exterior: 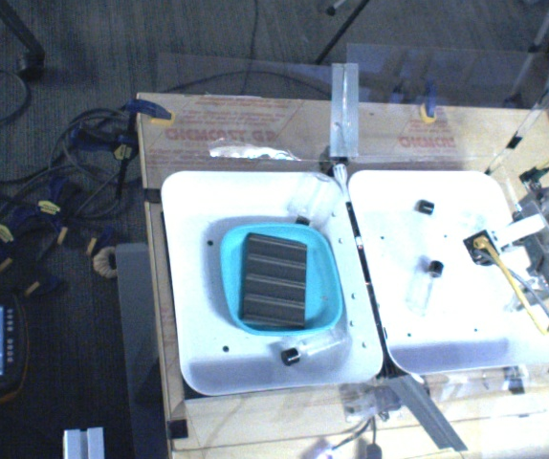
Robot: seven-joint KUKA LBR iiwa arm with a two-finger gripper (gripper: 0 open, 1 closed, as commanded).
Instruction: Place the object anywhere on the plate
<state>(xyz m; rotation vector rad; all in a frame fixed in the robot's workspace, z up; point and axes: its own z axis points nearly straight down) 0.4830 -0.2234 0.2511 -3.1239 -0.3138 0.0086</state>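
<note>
A light blue plate (230,266) lies in the left bin (186,352). A dark grey ribbed block (274,279) rests flat on the plate's middle. One clear bottle (313,199) lies just beyond the plate's far rim. Another clear bottle with a black cap (309,349) lies against the near rim. In the right bin (466,347) are a third clear bottle with a black cap (427,282) and a small black cap (424,207). My gripper (539,254) hangs at the right bin's right edge, far from the plate, with nothing seen in it.
A metal post (344,113) stands behind the wall between the two bins. The wooden bench (246,122) runs along the back. Cables and clamps (74,161) lie on the floor to the left.
</note>
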